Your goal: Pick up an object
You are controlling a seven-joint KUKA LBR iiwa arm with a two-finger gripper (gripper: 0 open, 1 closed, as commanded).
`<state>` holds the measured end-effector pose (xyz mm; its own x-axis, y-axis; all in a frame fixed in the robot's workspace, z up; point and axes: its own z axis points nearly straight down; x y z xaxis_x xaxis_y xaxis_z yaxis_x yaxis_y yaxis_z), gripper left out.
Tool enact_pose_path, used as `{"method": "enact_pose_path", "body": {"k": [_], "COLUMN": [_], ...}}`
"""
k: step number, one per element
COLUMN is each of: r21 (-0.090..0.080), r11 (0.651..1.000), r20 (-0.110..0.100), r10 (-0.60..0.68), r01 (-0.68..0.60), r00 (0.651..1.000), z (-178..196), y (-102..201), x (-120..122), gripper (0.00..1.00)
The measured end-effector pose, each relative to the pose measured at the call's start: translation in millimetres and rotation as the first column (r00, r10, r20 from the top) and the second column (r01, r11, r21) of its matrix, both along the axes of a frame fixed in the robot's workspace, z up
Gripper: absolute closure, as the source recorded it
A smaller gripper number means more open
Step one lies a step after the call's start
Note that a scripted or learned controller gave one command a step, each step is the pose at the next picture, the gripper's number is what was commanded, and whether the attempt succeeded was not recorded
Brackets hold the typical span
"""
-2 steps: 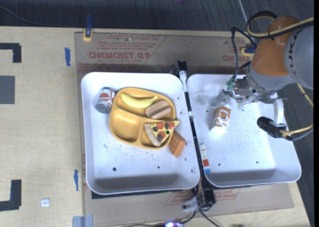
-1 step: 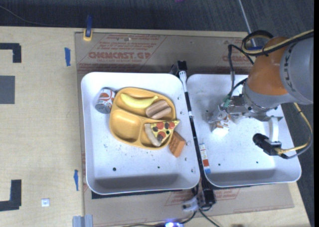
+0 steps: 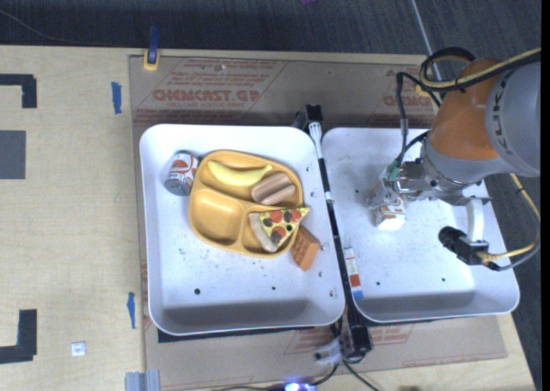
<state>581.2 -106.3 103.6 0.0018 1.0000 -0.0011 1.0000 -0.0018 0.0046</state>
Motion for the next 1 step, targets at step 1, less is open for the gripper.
{"method": "enact_pose_path", "body": {"k": [1], "r21": [0.001], "r11": [1.000], "r20": [-0.004], "r10": [0.003], "r01": [-0.003], "r00": [1.000], "z": [81.1], "y": [64.0], "x": [-42.5], "gripper": [1.00]}}
